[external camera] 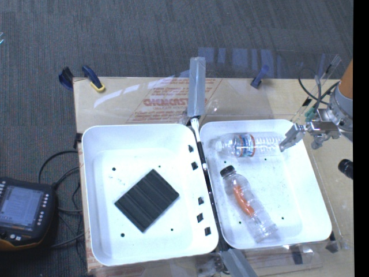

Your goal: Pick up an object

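Observation:
In the right bin [320, 212], a clear plastic bottle with a blue and red label [249, 145] lies on its side near the far wall. A second clear bottle with a black cap and orange contents [248, 206] lies slantwise in the bin's middle. A dark ribbed square pad [147, 199] rests flat in the left bin [95, 154]. My gripper [301, 142] hangs over the right bin's far right corner, just right of the labelled bottle's base. Its fingers are open and nothing is between them.
A grey metal bar [197, 91] stands upright behind the seam between the bins. Blue clamps [91, 78] [259, 75] grip the bench's far edge. A teach pendant [22, 212] with cables lies on the floor at the lower left.

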Tool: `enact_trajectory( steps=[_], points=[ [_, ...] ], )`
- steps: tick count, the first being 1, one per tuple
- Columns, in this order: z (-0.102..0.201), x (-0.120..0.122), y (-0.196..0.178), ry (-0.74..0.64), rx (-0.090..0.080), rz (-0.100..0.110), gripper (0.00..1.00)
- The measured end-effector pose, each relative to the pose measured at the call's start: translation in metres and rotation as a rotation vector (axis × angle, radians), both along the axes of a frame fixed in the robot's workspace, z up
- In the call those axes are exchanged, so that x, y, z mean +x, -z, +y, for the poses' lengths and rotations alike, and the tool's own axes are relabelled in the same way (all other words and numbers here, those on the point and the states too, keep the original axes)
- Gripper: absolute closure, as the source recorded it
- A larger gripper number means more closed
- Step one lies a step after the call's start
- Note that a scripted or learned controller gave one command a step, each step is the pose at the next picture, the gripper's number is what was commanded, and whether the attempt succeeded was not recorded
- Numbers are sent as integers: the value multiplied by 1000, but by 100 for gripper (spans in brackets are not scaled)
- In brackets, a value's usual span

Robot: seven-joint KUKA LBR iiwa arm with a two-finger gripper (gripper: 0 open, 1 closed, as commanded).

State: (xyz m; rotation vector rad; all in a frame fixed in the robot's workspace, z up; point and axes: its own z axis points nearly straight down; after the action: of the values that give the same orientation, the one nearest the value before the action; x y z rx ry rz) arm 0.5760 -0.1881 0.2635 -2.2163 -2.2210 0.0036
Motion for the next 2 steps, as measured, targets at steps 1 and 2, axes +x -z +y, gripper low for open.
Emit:
enact_trajectory(
  steps=[1, 2],
  points=[
    [67, -12, 123, -20, 1, 2, 0],
    [81, -53, 178, -106, 1, -1, 0]
  ],
)
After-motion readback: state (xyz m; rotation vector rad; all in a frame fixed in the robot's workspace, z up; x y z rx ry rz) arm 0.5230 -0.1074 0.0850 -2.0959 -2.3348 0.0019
